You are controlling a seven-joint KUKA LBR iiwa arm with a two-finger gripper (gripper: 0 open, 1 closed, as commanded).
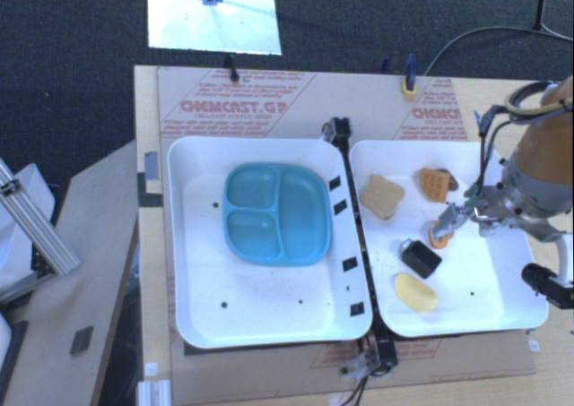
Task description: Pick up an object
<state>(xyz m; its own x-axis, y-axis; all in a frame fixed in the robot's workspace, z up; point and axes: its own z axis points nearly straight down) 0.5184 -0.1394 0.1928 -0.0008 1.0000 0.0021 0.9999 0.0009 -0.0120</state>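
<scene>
Orange object [439, 236] lies mid-bin — gripper [446, 220] over it, grip state unclear — black block [420, 258] beside.

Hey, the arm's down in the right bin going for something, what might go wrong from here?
The gripper sits low over a small orange piece, with a black block close beside it. A grab could nudge the block or catch both. The tan bread-like piece and the orange waffle-like piece lie near too, so a sideways slip could shove them. The orange piece is small and partly covered, so the grab may simply miss.
</scene>
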